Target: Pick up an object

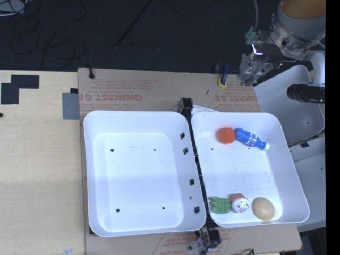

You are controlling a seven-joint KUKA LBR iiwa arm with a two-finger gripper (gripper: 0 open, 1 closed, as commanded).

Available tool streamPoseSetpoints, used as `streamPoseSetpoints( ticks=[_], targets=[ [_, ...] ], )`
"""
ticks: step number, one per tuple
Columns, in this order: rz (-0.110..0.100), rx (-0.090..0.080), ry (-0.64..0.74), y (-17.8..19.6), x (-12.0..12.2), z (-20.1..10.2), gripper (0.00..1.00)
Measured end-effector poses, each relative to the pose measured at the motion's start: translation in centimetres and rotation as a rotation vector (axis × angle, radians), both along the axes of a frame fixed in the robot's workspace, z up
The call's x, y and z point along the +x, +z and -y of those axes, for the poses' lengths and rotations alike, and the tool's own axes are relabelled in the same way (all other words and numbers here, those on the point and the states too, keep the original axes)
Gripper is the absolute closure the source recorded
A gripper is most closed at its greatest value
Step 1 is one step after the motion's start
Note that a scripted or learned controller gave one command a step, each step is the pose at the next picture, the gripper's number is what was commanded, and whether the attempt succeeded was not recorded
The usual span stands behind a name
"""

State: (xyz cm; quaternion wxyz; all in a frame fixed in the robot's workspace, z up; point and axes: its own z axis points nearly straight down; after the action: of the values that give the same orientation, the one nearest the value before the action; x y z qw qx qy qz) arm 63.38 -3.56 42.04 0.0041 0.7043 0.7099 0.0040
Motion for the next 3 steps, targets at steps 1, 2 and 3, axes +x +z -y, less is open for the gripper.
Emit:
streamPoseSetpoints(
  ticks=[1, 2, 3],
  targets=[
    [-0.022, 0.001, -0.005, -12.6, 0.9, -2.8, 1.0],
    [-0.01, -0.001, -0.01, -6.7, -2.7, -0.4, 1.0],
    [-0.013, 0.0, -0.01, -4.4, -6.4, 2.1, 1.0]
  ],
)
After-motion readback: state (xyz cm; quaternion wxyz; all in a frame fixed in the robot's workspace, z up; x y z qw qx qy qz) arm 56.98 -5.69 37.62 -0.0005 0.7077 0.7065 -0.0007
